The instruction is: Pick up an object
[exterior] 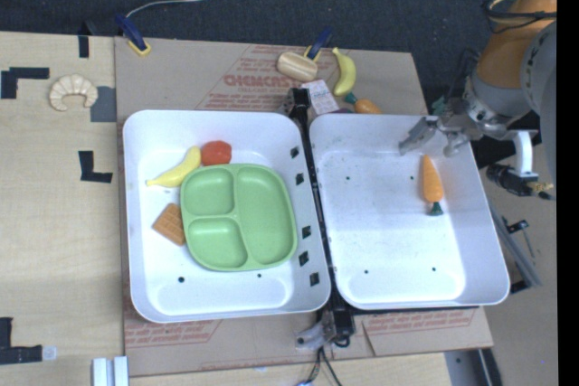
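Gripper (436, 137) hangs spread above tapered orange carrot (432, 181) (smooth white bin (398, 285)).

A carrot (431, 181), orange with a small dark green tip at its near end, lies flat in the right bin (389, 267), close to that bin's right wall and in its far half. Its length runs far to near, the thick end far. It rests alone on the white floor, with nothing touching it.
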`<state>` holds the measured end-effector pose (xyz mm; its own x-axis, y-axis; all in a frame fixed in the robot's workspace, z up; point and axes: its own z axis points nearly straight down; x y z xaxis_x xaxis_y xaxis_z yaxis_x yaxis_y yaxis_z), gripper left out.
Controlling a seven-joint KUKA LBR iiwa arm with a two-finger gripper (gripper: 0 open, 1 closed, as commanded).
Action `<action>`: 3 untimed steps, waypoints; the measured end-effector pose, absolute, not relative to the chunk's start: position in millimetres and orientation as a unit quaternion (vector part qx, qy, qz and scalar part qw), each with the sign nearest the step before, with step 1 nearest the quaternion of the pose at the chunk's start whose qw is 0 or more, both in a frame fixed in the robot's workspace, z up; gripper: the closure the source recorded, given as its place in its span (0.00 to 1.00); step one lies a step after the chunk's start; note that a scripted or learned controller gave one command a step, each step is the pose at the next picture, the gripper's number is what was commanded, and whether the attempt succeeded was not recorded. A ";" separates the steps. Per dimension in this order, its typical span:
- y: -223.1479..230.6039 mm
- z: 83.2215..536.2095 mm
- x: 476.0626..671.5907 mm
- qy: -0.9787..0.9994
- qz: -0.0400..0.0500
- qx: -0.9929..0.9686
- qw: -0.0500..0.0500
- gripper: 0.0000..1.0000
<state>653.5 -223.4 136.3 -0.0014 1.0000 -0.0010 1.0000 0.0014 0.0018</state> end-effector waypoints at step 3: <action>-125.0 85.3 637.7 0.708 0.001 0.706 0.000 1.00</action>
